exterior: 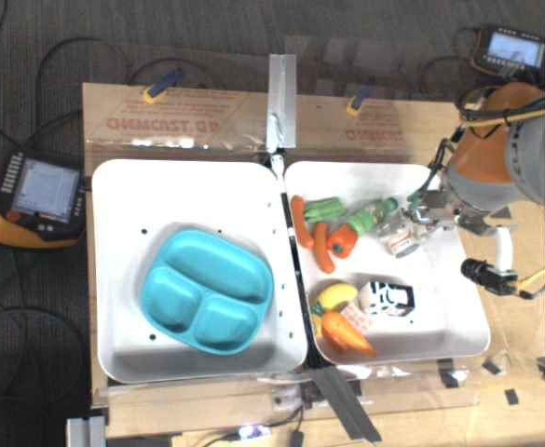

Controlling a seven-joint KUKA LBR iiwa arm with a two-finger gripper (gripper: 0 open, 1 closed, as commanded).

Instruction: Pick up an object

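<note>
At the upper right of the right bin (458, 329), the gripper (410, 223) hangs low over a small clear wrapper (401, 243) beside the green pepper (363, 218), apparently closing in for a grab, though whether anything is pinched I cannot tell, so next comes a firm grip and lift.

Grey arm (524, 161) with orange band, yellow cables, seemingly metallic pincer (419, 214).
</note>
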